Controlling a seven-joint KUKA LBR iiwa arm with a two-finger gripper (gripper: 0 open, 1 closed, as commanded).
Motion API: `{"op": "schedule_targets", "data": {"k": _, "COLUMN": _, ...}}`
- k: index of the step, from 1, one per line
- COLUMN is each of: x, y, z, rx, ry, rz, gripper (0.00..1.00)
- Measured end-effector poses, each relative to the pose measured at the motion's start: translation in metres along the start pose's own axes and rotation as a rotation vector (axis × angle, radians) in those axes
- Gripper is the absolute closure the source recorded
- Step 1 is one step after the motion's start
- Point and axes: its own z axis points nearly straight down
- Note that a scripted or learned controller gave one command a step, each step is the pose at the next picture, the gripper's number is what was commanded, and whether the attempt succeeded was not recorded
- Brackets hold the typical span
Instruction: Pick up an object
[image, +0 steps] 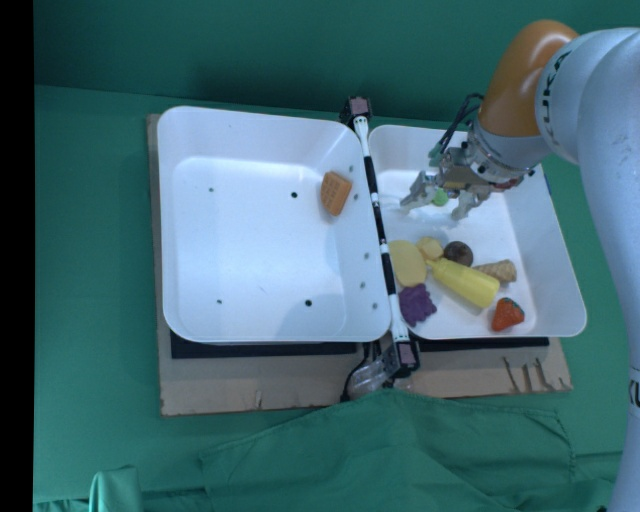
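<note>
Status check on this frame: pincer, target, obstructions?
Pincer over right bin, small green piece between its fingers. Toy food cluster lies below, untouched. Waffle alone in left bin. Nothing blocking.

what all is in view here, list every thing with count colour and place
bins: 2, white, side by side on the bench
waffle toy: 1, orange, left bin, near its right wall
green ball: 1, green, right bin, right at the gripper
lemon-shaped toy: 1, pale yellow, right bin
yellow tube: 1, yellow, right bin, middle
brown ball: 1, dark brown, right bin
cone: 1, tan, right bin
grapes: 1, purple, right bin, front
strawberry: 1, red, right bin, front corner
cloth: 1, green, front
arm: 1, grey with orange band
gripper: 1, over right bin
</note>
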Motion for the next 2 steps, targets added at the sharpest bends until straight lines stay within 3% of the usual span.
{"op": "schedule_targets", "data": {"k": 1, "x": 0.002, "y": -0.028, "z": 0.004, "rx": -0.026, "ry": -0.004, "rz": -0.002, "gripper": 0.00}}
{"op": "schedule_targets", "data": {"k": 2, "x": -0.012, "y": -0.054, "z": 0.004, "rx": -0.025, "ry": -0.003, "rz": -0.002, "gripper": 0.00}}
